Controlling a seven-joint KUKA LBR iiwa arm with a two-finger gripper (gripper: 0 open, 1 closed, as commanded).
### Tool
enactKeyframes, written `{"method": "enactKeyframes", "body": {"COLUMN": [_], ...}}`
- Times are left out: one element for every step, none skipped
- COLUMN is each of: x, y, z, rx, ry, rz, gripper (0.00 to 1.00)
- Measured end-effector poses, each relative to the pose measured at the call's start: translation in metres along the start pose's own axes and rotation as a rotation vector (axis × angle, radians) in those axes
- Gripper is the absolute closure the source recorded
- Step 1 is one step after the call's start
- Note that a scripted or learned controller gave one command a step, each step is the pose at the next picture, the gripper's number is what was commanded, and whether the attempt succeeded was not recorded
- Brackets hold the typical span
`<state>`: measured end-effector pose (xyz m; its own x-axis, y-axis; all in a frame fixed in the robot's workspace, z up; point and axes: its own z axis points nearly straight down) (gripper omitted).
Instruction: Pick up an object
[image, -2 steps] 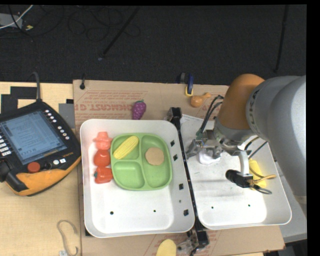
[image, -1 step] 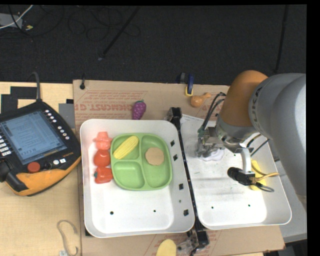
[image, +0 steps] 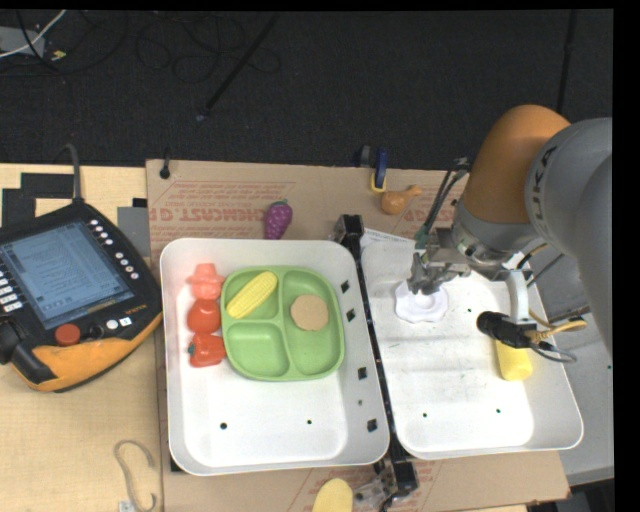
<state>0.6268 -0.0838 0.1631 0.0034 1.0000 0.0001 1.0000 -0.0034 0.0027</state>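
On the cardboard-covered bench, the gripper sits low over a small white object in the right bin, finger spacing indeterminate; a thin, pale target could slip free, leaving the nearby yellow block untouched.

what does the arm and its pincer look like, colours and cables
The arm is bulky and rounded, with smooth grey shells and an orange band above the wrist. A thin dark cable runs down beside the wrist to the pincer, a small, dark metal piece that looks slim next to the arm.
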Motion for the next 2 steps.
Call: {"method": "enactKeyframes", "body": {"x": [0.005, 0.003], "y": [0.007, 0.007], "z": [-0.047, -0.065], "rx": [0.000, 0.003], "ry": [0.000, 0.001], "rz": [-0.003, -0.002], "gripper": [1.00, 1.00]}}
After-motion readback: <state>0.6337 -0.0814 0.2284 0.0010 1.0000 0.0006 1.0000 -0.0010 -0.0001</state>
